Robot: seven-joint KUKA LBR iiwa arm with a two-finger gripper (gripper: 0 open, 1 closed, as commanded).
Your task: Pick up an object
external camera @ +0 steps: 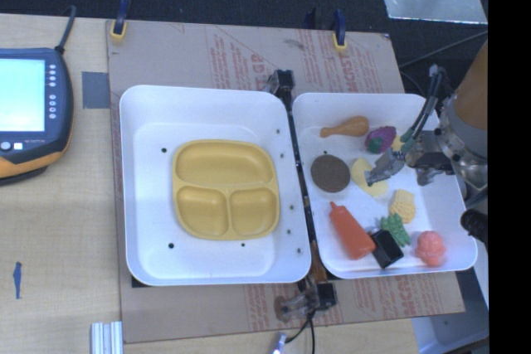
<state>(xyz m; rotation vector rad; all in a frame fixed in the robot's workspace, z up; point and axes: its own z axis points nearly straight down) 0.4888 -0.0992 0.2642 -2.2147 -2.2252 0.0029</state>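
My gripper hangs over the right bin, reaching in from the right. It is just above a pale yellow piece and right of a brown disc. A purple item and a tan drumstick lie behind it. Nearer the front are a corn cob, a red bottle, a black block, a green piece and a pink lump. I see nothing held in the gripper.
The left bin holds a yellow divided tray. A teach pendant lies on the bench at far left. Clamps pin the cardboard sheet at the back.
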